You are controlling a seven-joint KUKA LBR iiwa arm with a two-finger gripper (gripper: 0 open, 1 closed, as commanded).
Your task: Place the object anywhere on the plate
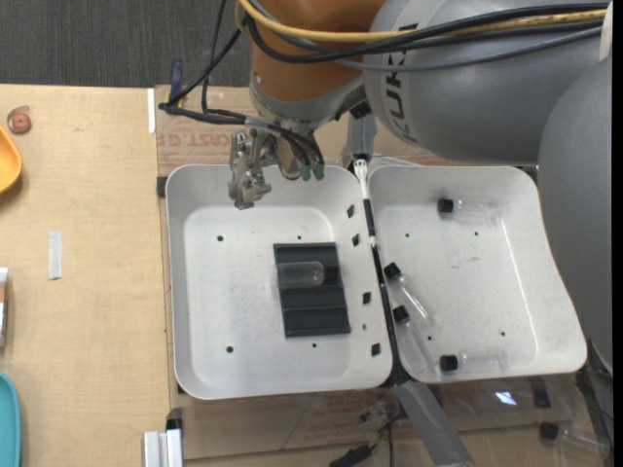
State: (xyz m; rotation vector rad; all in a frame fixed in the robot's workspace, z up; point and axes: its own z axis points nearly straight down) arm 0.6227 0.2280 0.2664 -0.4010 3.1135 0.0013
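A black rectangular plate (313,305) lies flat in the middle of the left bin (204,358). A small clear object (306,272) rests on the plate's far half. My gripper (248,195) hangs above the bin's far-left corner, up and to the left of the plate and well apart from the clear object. It is open, with nothing between its fingers. The orange-banded wrist (302,37) and grey arm rise above it at the top of the view.
The right bin (545,290) holds small black pieces (446,205) (448,363) and a clear item (414,305) near the divider. A wooden surface (88,261) lies left of the bins, with an orange thing (6,163) at its edge.
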